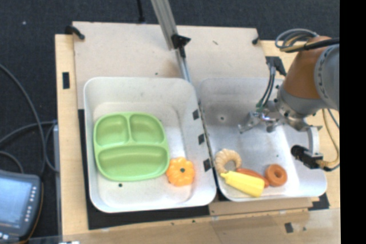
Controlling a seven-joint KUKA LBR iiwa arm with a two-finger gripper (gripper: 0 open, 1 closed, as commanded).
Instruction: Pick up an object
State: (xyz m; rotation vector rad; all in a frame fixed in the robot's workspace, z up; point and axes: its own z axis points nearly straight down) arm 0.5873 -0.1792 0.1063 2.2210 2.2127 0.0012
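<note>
Broadly, the right bin point(251, 100) holds both the arm point(306, 80) and the nearest pickable things. Its gripper point(260, 120) hangs over bare floor near the bin's middle; whether it is wide or narrow I cannot tell. From it, the corn cob point(245, 183) lies at about six o'clock, long axis running ten to four, touching the pale ring point(227, 158). The orange ring point(276, 175) sits near five o'clock.

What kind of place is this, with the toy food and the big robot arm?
Probably a robot test lab, not a kitchen. A grey and orange robot arm reaches over two white bins on a plain bench, the food is toys like the orange pumpkin, and cables trail across the dark floor.
</note>
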